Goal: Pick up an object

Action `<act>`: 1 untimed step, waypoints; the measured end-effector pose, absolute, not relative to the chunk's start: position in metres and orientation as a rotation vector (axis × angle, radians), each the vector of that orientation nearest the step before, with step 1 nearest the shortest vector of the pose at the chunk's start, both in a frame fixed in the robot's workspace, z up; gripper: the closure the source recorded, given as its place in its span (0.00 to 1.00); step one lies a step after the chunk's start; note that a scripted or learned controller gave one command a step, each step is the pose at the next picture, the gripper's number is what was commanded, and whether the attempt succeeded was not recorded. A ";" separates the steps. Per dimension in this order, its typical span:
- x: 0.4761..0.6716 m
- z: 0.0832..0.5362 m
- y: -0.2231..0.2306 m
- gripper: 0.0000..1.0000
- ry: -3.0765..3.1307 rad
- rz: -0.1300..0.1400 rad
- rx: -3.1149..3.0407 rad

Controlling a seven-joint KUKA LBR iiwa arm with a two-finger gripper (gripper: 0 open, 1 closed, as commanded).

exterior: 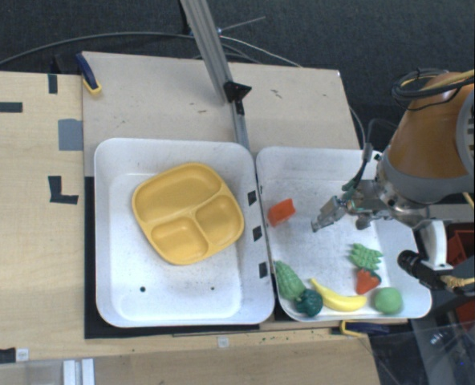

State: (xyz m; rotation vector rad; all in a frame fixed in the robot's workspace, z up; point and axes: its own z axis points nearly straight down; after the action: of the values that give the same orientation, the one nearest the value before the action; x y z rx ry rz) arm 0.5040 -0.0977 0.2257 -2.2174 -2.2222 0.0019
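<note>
**Gripper hovering over the right bin, nothing picked up yet**

We see a small orange block [282, 211] lying alone in the upper left of the right bin [302, 163], its faces flat and its edges squared. It looks like the likeliest target, since it sits apart from everything else with bare floor around it. The gripper [327, 216] hangs just to its right, above the bin floor, tilted toward the block. We cannot tell whether it is spread or closed, and nothing shows within it.

Along the bin's near edge we find a cluster of toy foods, probably smooth moulded plastic: a knobbly green vegetable [288, 279], a dark teal ball [308, 302] touching it, a curved yellow banana [338, 297], a red strawberry [367, 281], a spiky green leafy piece [365, 256] and a rounded green fruit [387, 300]. They crowd together, which we judge makes them harder to grasp cleanly.

The left bin [109, 215] holds a matte yellow plate [188, 212] with three compartments, set at a slant. Both bins are shallow, white and faintly speckled, resting on a pale wooden bench [157, 95]. The grey arm [430, 147], orange-banded, reaches in from the right.
</note>
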 end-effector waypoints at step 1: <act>0.504 0.226 -0.098 0.00 -2.222 0.002 -2.218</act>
State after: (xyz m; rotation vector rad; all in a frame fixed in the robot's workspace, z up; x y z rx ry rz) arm 0.5041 -0.0978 0.2257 -2.2179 -2.2219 0.0018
